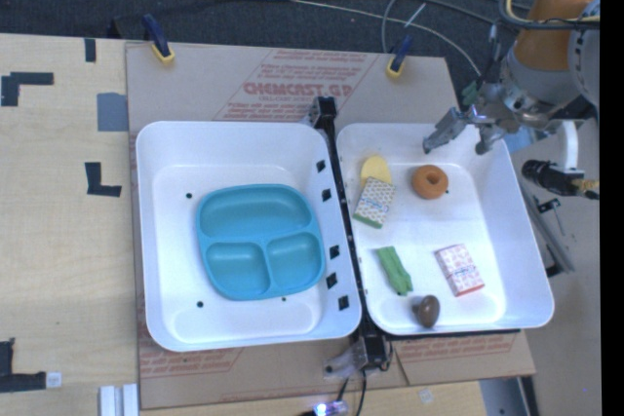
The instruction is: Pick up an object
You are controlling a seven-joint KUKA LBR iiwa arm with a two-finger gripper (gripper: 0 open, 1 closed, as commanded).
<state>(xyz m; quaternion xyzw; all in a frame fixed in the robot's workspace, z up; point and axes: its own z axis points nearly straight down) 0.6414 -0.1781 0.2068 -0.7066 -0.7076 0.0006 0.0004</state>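
Note:
My gripper (460,138) hangs over the far right corner of the right bin (507,209), open, its two fingers spread with nothing between them. Just below and left of it lies a brown doughnut (429,181). Further left are a yellow piece (375,170) and a patterned packet (374,203) touching it. A green object (395,269), a dark brown round object (426,310) and a red-and-white box (459,269) lie toward the near side of the same bin.
The left bin (161,209) holds a blue divided plate (259,240). A black divider with clips (336,209) runs between the bins. Cables (429,0) loop behind the right bin, and two clamps (156,39) hold the cardboard underlay.

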